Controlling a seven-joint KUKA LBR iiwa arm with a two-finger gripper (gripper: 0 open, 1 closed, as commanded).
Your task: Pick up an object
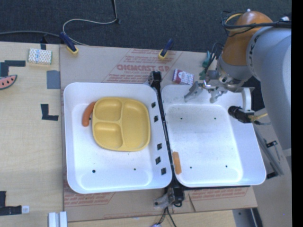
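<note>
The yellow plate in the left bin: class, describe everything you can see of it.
The yellow plate is a rounded square of what looks like smooth plastic, split by raised ridges into three compartments, all bare. It lies flat and right way up on the floor of the left bin, toward its far side. An orange sausage-shaped piece lies along its left edge, apparently touching it.

The arm [265, 51] reaches in over the right bin's [246, 174] far edge, gripper [204, 94] spread, holding nothing.
</note>
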